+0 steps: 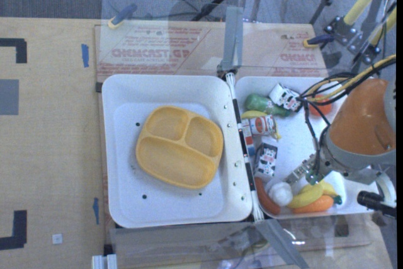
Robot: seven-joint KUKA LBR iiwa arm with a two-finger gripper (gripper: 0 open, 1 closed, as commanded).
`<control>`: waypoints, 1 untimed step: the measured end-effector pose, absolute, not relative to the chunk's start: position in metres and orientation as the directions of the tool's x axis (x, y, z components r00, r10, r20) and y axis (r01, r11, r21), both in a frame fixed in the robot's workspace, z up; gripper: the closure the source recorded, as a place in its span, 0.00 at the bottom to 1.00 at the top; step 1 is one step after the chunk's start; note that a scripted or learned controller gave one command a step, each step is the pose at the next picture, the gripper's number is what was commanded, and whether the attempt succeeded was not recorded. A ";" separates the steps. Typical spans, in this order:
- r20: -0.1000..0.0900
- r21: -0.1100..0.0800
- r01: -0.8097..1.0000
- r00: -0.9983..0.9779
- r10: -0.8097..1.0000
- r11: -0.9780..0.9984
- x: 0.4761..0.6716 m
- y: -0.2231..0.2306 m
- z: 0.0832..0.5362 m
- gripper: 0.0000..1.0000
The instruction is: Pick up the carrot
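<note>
The carrot point(320, 203), orange and short, lies at the front edge of the right bin point(296, 135), partly under a yellow banana point(307, 194). My gripper point(307, 171) hangs low over the bin's front right part, just above and slightly left of the banana and carrot. The arm's orange band point(364, 123) and grey wrist cover the bin's right side. Nothing shows held in the gripper.
A white ball point(280, 193) and a red-orange sausage-like piece point(267, 198) lie left of the carrot. Farther back are a small carton point(267, 159), a can point(264, 125), a green item point(258, 102) and a white toy point(284, 97). The left bin point(119, 135) holds a yellow divided plate point(179, 147).
</note>
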State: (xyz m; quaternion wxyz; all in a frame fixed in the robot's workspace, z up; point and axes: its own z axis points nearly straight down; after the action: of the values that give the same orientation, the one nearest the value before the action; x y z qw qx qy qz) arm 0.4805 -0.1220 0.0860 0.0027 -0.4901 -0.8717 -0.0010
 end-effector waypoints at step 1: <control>0.000 -0.007 0.987 -0.159 0.987 0.159 0.534 -0.045 0.235 1.00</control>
State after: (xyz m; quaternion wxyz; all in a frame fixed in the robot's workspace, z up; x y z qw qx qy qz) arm 0.5339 -0.0446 0.2352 0.0025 -0.6486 -0.7612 0.0028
